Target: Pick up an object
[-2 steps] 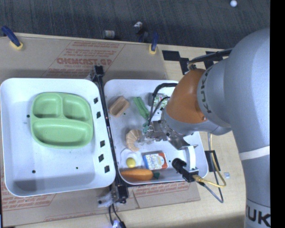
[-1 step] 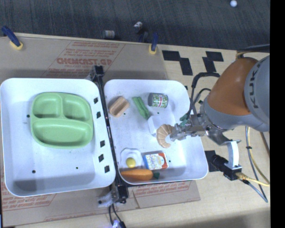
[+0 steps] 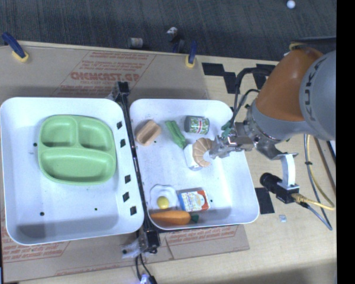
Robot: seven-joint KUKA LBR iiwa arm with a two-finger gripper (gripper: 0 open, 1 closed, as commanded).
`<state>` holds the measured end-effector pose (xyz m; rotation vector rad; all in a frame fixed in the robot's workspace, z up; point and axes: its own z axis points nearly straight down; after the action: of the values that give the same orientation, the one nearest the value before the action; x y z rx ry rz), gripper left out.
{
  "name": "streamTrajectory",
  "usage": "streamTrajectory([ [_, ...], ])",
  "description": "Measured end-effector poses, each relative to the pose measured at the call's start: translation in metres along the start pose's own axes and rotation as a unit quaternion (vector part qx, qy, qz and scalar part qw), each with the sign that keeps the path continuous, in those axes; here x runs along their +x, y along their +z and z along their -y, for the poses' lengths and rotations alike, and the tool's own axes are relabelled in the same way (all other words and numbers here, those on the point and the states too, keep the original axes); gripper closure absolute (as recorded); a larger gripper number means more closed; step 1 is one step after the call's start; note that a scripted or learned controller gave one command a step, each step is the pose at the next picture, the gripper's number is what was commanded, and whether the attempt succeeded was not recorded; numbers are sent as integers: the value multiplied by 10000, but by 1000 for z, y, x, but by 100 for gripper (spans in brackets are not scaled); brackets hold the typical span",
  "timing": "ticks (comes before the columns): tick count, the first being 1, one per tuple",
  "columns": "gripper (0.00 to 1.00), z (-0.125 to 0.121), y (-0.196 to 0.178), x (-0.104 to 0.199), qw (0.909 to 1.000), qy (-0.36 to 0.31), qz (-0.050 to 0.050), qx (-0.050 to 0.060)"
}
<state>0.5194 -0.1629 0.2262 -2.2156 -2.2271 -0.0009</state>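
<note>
**Claw low over the right bin, beside the shell-shaped toy**

Reaching in from the right, the arm had its claw down at the right bin, its tip touching or just over the tan, ridged shell-shaped toy. Could not tell whether the fingers were spread or pressed together; nothing seen pinched between them. Other items in that bin: a bread roll near the left wall, a green stick beside it, a small can toward the back, a fried egg, a small carton just right of the egg, and a carrot along the front wall. The left bin held a green divided tray
</note>
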Motion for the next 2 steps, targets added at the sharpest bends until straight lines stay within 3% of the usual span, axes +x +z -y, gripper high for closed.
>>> streamTrajectory([
  [1,0,0,0,0,10000,0,0,2],
  [2,0,-30,134,3,10000,-12,1,14],
])
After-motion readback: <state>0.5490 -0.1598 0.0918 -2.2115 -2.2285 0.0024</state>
